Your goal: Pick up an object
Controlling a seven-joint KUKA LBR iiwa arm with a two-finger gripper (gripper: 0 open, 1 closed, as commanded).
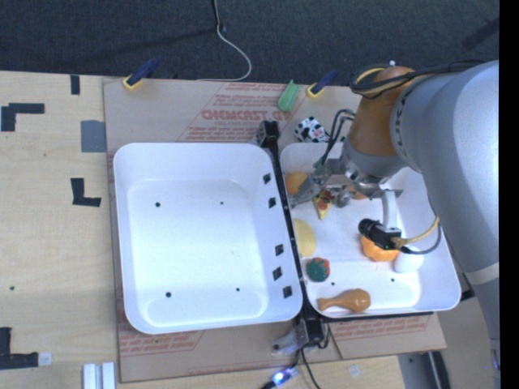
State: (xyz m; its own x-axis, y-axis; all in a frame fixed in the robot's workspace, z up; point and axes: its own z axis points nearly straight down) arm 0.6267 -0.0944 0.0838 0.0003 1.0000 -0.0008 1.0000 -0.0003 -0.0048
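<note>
Wooden pear-shaped toy point(345, 301) sits at the right bin's point(434, 298) front edge, end effector point(323, 186) low at that bin's back-left over small yellow-orange pieces point(297, 183), finger state cannot tell; center on one piece before closing.

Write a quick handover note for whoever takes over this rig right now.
Pincer: low in the right bin, near its upper left, among small items; open or shut cannot be told.
Things: yellow piece by the divider, red-green ball, tan gourd-shaped toy, orange toy, black-and-white toy at the top edge.
Done: no lift visible.
Left: grasp one object and raise it.
</note>
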